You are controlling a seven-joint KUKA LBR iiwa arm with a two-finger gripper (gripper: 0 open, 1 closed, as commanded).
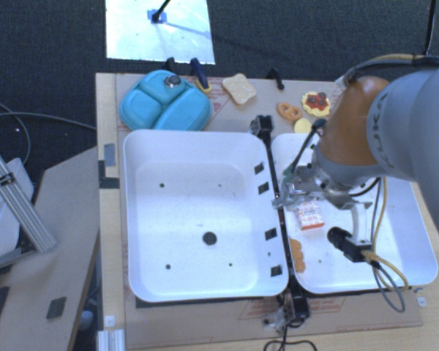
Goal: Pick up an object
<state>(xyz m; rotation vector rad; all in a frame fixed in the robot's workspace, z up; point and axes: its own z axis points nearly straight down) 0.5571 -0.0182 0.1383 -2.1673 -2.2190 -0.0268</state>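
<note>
My gripper (298,194) hangs over the left part of the right bin (410,262), close to the divider between the two bins. Just below it a small white box with red print (310,216) lies on the bin floor; whether the gripper touches it I cannot tell. An orange-brown cookie-like piece (298,254) lies nearer the front of the same bin. A small dark round object (209,238) rests on the floor of the left bin (143,196). The grey arm with its orange band (355,126) covers the back of the right bin.
Behind the bins lie a blue sectioned plate (164,102), a toast slice (239,88), a pretzel (289,111), a small red-topped pastry (316,103) and a yellow piece (302,126). A black cable end (345,243) hangs from the wrist over the right bin.
</note>
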